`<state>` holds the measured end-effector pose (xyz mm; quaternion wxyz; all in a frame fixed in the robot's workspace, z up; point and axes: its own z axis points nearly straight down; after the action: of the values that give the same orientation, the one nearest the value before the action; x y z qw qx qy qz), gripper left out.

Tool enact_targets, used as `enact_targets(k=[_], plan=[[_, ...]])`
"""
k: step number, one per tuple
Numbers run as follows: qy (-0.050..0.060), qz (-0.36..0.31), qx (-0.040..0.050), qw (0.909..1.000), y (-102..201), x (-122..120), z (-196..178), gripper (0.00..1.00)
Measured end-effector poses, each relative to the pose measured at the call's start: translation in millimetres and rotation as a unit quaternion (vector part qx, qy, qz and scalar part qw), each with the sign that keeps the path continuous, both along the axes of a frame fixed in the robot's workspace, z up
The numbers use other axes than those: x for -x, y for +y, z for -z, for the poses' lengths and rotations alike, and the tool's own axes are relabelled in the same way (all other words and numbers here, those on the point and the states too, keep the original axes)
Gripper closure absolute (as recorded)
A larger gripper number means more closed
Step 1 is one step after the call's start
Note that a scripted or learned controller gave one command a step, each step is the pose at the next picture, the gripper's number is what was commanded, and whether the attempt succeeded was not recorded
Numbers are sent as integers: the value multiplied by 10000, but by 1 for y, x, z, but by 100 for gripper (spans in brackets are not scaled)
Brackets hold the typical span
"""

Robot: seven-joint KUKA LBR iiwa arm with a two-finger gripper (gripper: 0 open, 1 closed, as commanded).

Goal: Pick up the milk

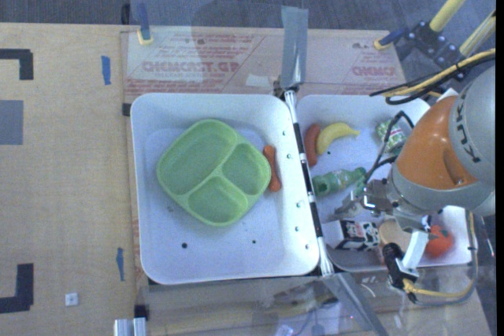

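The milk is a small white carton with black cow patches. It lies near the front edge of the right bin. My gripper hangs at the end of the grey and orange arm, right over the carton's far side. The wrist hides the gripper's tips, so contact with the carton cannot be judged. The arm covers the carton's right end.
In the right bin lie a yellow banana, an orange-red piece, a green bottle, a green packet and a red fruit. The left bin holds a green divided plate and a carrot.
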<state>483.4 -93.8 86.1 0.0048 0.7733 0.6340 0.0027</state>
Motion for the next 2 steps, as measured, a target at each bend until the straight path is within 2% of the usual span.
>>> enact_targets(k=[1,2], plan=[[2,1,-9,10000,0,-1,-8,100],[71,712,-13,9974,41,-101,-265,100]])
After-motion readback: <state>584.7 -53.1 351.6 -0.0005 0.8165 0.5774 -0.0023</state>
